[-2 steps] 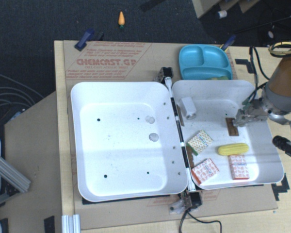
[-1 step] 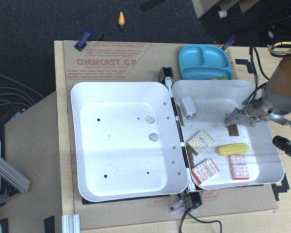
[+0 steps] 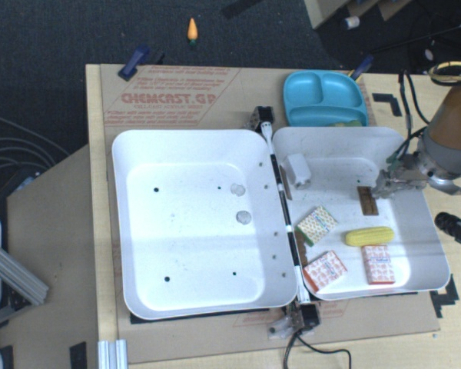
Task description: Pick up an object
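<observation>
Five items lie in the right bin (image 3: 415,148); gripper (image 3: 384,188) state unclear. Descending by the brown block (image 3: 366,201), it may nudge it aside.

Glossy white plastic bins (image 3: 192,148) sit on a matt brown cardboard sheet (image 3: 177,91).

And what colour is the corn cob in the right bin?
Yellow; the corn cob shows clearly in the camera view.

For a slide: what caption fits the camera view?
Gripper hovers over the right bin, near a brown block, corn and small boxes.
</observation>
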{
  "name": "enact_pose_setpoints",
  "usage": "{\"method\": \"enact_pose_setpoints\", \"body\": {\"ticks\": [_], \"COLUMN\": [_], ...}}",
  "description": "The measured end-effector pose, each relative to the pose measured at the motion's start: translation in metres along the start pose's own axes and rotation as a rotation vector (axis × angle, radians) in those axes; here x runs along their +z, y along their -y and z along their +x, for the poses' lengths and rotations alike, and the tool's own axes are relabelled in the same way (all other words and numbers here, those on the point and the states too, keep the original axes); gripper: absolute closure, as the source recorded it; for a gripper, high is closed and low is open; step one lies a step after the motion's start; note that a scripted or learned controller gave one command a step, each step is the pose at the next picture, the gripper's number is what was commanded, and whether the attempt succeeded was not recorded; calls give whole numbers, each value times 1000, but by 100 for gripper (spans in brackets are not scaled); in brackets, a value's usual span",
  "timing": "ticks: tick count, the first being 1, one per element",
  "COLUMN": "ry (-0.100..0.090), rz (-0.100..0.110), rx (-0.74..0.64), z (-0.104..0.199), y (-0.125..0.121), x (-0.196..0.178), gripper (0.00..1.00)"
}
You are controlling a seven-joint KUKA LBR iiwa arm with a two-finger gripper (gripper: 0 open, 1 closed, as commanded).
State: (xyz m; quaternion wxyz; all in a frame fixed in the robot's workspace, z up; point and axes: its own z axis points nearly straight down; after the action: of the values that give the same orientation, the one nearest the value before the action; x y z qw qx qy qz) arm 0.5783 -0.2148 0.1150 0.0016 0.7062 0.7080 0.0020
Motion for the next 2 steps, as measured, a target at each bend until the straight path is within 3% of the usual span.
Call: {"method": "enact_pose_setpoints", "body": {"ticks": [1, 2], "ry": [0, 0], "rz": [0, 4], "rx": [0, 1], "z": [0, 21], "y": [0, -44], "x": [0, 31], "gripper": [0, 0]}}
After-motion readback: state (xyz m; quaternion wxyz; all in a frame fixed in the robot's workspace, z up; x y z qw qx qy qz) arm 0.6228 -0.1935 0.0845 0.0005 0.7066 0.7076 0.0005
